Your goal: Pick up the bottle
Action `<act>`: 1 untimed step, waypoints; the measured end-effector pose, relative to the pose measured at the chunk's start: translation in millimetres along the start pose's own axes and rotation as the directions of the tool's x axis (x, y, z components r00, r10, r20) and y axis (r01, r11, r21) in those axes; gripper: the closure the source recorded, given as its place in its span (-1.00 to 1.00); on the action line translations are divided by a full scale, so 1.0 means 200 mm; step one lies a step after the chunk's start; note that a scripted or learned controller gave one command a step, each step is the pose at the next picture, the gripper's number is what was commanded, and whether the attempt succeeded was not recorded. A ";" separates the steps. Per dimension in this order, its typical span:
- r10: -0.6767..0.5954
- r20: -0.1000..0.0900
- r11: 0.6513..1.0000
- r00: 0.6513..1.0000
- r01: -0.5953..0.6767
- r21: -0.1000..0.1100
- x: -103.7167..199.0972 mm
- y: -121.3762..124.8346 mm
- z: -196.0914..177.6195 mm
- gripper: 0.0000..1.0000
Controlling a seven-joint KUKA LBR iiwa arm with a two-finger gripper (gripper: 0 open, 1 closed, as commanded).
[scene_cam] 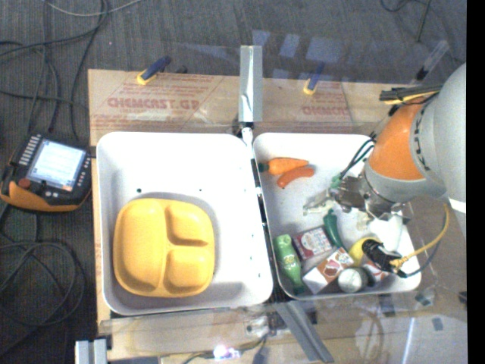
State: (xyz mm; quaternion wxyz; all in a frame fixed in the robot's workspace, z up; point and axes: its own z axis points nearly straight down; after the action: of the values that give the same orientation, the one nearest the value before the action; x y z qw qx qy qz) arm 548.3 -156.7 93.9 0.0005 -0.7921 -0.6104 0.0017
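Bottle [287, 255], the green one, lies in the right bin [267, 203] by its left wall, near the front. My big grey arm [424, 146] hangs over that bin. A yellow tray [164, 245] sits in the left bin [106, 165]. My gripper [345, 198] is above the bin's middle, holding nothing.

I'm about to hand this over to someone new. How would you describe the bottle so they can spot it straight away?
Look in the right bin, along its left wall near the front corner. The bottle lies there on its side, small and bright green. A red-and-white carton sits just right of it, and the bottle is lighter green than the dark pepper beyond.
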 end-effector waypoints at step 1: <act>-0.010 -0.002 1.000 1.000 0.010 -0.011 -0.12 0.00 0.02 -1.00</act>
State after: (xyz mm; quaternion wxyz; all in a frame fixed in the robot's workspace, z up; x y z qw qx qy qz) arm 542.2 -179.6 89.1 -0.0032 -0.7891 -0.6143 -0.0024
